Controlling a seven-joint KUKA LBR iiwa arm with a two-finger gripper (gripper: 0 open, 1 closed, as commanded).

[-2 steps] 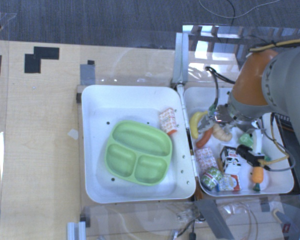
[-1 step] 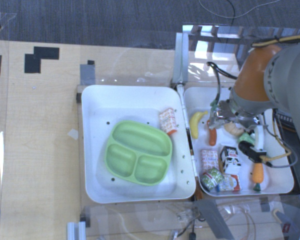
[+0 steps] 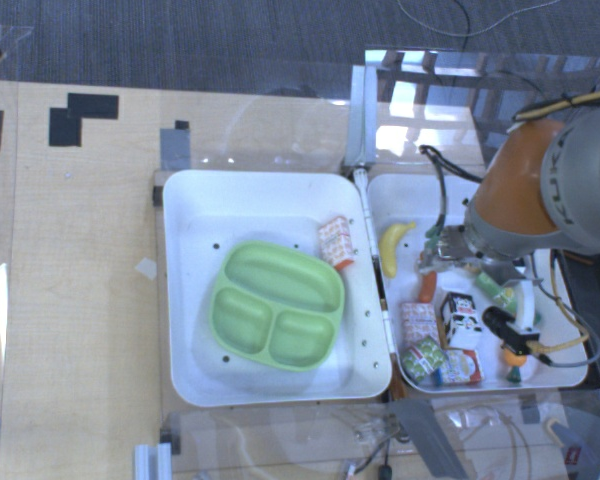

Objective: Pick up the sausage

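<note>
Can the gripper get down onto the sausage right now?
Probably yes: the gripper hangs just above the sausage, whose top looks uncovered. The banana lies close beside, apart.

In the right bin (image 3: 380,203), the gripper (image 3: 435,255) hangs just above the reddish sausage (image 3: 427,287), beside a yellow banana (image 3: 393,244), while the left bin (image 3: 180,268) holds a green divided plate (image 3: 277,306).
</note>
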